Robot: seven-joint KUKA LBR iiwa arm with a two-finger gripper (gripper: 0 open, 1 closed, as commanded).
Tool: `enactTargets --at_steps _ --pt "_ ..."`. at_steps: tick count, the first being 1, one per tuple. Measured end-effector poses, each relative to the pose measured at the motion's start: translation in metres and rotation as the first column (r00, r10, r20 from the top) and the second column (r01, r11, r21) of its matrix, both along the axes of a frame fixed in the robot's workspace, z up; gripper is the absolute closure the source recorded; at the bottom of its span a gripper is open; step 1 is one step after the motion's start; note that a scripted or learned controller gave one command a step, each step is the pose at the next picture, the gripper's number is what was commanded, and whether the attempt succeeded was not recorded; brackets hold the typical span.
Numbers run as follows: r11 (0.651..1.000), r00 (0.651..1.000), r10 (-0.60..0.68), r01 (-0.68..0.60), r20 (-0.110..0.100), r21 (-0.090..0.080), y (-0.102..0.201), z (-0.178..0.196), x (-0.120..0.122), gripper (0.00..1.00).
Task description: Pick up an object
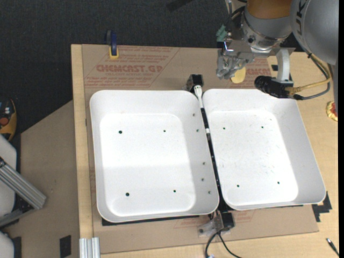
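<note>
My gripper [230,73] hangs high above the far edge of the right bin [301,144], just beyond its rim. A small pale yellow object [239,75] sits at its fingertips, partly hidden behind the metal fingers [224,70], which look closed on it. The object is lifted off the bench. The left bin [102,144] lies beside the right one, and their inner rims touch along the middle.
Both bins rest on a brown board [134,63]. A blue and yellow clamp [112,43] stands at the board's far left, and a black clip [194,82] sits at the far end of the seam between the bins. An aluminium bar [21,187] lies at the lower left.
</note>
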State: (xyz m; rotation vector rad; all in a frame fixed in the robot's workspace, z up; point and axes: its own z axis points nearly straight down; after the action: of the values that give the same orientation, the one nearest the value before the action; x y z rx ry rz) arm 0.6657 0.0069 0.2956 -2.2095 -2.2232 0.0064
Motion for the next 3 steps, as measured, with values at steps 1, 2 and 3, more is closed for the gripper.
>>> enactTargets --at_steps 1,2,3 --pt "1.000 1.000 -0.014 0.014 0.013 -0.006 -0.099 0.029 -0.012 1.00" --pt "1.000 1.000 0.002 -0.002 0.001 0.001 0.005 -0.046 -0.003 1.00" --pt "1.000 1.000 -0.002 0.002 0.014 -0.001 0.046 0.013 -0.015 1.00"
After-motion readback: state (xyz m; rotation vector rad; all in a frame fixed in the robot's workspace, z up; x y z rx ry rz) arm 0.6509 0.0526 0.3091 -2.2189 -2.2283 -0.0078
